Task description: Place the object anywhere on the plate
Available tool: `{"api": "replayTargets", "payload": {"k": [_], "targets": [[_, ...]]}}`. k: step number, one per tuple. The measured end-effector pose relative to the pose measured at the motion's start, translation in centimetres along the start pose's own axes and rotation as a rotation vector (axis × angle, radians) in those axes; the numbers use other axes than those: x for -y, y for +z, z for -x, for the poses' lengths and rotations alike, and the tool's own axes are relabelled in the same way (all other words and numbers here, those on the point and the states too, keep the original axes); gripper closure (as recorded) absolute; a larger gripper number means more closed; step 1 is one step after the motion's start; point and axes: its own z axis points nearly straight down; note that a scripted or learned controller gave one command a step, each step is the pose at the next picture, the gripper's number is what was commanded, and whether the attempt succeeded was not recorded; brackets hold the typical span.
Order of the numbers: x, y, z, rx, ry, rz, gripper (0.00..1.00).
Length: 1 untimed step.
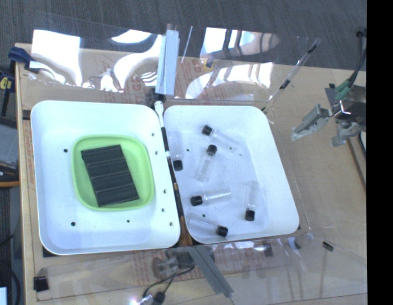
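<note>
Claw [308, 124] state unclear at right, dark block [110, 175] on green plate [143, 170], long axis near-vertical.

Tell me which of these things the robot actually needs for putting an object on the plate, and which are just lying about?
Part of the job:
- green plate in the left bin
- dark ridged block lying on the plate
- clear vials with black caps, scattered in the right bin

Just lying about:
- clear screen behind the bins
- cables at the bench's front edge
</note>
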Motion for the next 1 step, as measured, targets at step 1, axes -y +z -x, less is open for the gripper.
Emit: {"api": "replayTargets", "payload": {"k": [1], "targets": [[-1.95, 8.85, -0.84, 0.002, 0.093, -0.001, 0.0]]}}
